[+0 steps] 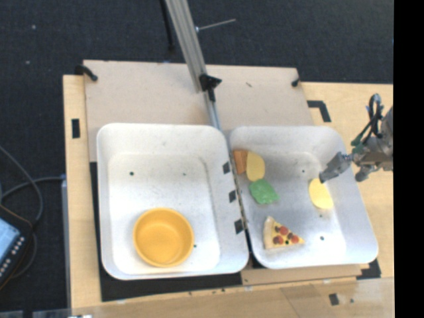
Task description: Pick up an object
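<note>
While the gripper point(344, 167) hangs over the right bin's point(358, 237) far-right side, a yellow oval piece point(321, 194) lies just below-left of its fingertip, nearly touching. Gripper state: cannot tell (nothing visibly held).

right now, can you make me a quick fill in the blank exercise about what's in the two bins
1. The yellow bowl sits in the ____ bin.
2. The toy pizza slice lies in the ____ bin.
3. The green piece lies between the pizza slice and the ____ and orange piece near the divider.
4. The gripper is right beside a flat ____ piece.

Missing words: left; right; yellow; yellow
</note>
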### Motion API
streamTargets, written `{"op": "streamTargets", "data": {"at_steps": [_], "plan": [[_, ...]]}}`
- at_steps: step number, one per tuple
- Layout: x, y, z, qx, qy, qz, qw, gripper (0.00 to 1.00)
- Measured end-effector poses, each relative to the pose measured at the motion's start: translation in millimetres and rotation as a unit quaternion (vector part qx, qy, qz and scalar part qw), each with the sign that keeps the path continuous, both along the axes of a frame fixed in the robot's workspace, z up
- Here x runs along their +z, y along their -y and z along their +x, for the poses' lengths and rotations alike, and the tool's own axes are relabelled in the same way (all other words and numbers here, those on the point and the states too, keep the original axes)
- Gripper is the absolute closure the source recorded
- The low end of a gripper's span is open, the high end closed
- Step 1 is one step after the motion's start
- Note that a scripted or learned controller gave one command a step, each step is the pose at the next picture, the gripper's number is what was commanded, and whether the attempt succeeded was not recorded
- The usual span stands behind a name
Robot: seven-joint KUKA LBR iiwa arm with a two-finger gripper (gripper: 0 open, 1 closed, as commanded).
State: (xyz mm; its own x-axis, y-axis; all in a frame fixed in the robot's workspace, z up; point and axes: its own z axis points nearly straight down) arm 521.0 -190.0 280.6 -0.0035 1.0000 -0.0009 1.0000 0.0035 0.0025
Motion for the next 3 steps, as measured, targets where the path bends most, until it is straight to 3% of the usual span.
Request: {"op": "streamTargets", "data": {"at_steps": [1,3], "plan": [[0.0,0.1,0.0,-0.001,0.0,0.0001,1.0,0.0],[-110.1,8.4,6.5,-0.002,-0.003,0.0003,1.0,0.0]]}}
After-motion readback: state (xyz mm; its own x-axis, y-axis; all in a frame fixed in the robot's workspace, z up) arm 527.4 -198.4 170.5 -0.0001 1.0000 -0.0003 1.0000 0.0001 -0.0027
